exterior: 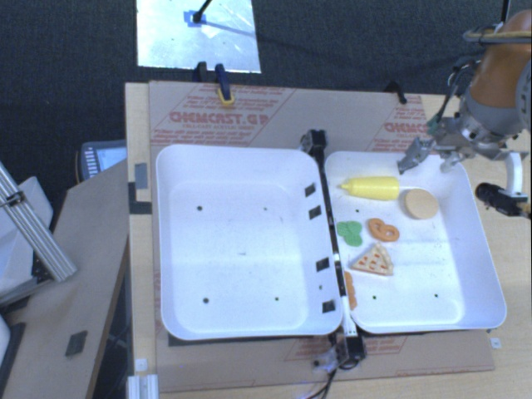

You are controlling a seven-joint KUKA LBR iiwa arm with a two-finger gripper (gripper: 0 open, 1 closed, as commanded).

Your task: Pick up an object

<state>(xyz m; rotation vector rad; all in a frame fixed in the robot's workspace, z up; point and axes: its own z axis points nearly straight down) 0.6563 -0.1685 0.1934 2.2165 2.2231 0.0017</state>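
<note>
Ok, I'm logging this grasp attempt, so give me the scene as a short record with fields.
gripper: above the right bin's far edge, holding nothing visible
right bin contents: yellow bottle, tan round piece, pretzel, green piece, pizza slice, orange piece by the divider
nearest to gripper: yellow bottle, tan round piece

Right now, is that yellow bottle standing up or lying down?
Lying down. The yellow bottle rests on its side in the right bin, its length running across the bin floor, nozzle end pointing toward the divider.
</note>
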